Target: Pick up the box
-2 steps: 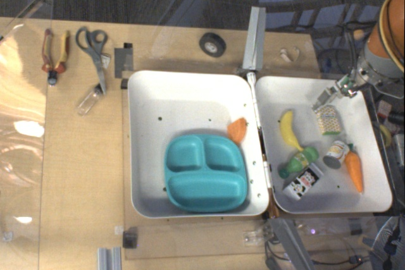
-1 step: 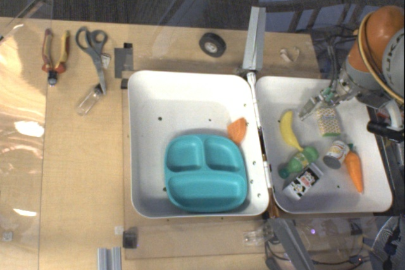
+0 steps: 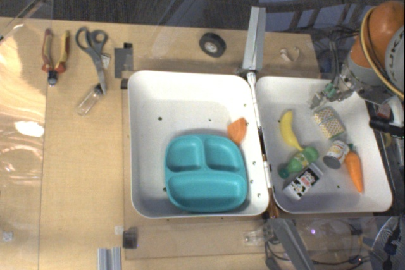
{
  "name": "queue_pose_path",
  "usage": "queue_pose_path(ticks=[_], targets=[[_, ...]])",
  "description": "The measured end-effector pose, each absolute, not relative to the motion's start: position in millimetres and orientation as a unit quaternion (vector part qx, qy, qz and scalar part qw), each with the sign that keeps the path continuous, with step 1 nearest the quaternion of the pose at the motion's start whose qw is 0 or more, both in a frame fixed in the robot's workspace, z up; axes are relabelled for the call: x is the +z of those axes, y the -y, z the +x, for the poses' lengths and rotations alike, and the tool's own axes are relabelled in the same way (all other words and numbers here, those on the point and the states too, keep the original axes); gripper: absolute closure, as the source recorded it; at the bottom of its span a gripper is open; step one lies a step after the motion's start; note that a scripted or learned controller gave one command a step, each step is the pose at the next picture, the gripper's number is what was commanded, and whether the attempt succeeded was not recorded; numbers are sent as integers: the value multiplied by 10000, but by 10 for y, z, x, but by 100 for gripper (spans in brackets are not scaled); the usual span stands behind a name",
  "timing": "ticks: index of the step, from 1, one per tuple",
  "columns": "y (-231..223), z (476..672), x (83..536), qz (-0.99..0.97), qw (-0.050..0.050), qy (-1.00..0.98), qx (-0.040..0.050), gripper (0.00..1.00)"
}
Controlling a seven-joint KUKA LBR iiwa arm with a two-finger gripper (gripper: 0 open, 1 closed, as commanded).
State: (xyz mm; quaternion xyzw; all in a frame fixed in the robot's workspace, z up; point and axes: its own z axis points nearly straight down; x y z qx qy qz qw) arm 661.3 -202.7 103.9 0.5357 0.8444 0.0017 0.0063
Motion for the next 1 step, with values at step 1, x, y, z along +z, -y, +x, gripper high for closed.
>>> queue_pose_path(ticks=[1], targets=[[2026,6613,1038,5356,62,-8445,17,0]])
